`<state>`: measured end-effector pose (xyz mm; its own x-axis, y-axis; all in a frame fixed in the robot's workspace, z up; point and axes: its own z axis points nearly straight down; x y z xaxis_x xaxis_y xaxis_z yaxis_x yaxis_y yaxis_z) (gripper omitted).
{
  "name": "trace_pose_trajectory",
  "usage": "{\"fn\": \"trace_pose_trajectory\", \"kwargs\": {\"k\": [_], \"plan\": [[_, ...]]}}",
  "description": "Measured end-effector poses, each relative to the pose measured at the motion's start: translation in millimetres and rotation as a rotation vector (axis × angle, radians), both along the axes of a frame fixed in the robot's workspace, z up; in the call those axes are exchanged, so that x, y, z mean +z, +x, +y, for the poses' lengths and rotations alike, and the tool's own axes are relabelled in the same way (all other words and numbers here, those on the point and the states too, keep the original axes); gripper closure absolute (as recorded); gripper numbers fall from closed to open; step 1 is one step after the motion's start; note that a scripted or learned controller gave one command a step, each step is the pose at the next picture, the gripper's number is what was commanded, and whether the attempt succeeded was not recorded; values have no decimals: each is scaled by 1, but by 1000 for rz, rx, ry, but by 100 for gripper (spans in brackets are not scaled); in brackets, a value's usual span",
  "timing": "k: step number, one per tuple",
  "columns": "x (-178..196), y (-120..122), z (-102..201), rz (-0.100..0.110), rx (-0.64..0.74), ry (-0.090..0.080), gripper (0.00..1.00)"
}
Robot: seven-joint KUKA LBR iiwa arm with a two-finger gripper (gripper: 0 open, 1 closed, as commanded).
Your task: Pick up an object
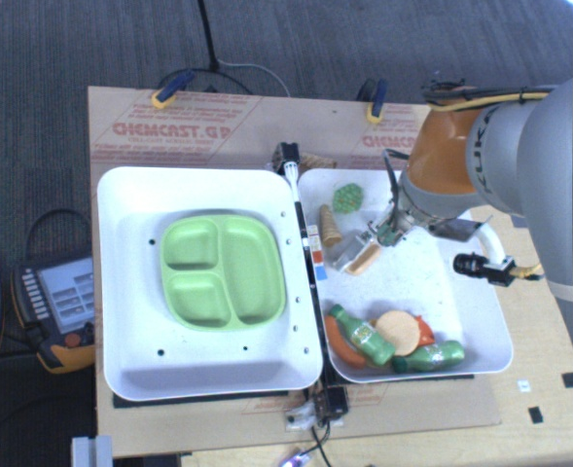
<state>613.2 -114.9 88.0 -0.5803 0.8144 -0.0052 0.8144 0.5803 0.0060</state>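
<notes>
My gripper [385, 233] hangs low in the right bin [481, 314], in its upper middle part, under the orange-banded wrist [442, 159]. Just left of and below it lie a tan stick-shaped piece [365, 258] and a grey piece [339, 251]. A brown cone [330, 227] and a green knobbly ball [347, 198] lie further to the upper left. Along the bin's near side sit a green bottle [361, 336], an orange carrot [340, 343], a tan bun [398, 328] and a green cucumber [432, 356]. Whether anything is held is hidden by the wrist.
The left bin [130, 261] holds a green divided plate [223, 270]. A black divider rail [304, 232] runs between the bins. A black fitting [479, 265] sticks out over the right bin's right rim. Clamps [171, 89] hold the board at the back.
</notes>
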Motion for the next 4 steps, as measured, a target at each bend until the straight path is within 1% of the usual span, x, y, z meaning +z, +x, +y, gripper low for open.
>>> {"fn": "trace_pose_trajectory", "kwargs": {"k": [1, 2, 3, 4], "plan": [[1, -26, 10, -8, -82, -2, 0], [0, -21, 14, -5, -302, 2, 0], [11, -21, 13, -7, -302, -1, 100], [1, -51, 7, -8, -620, 4, 100]]}}
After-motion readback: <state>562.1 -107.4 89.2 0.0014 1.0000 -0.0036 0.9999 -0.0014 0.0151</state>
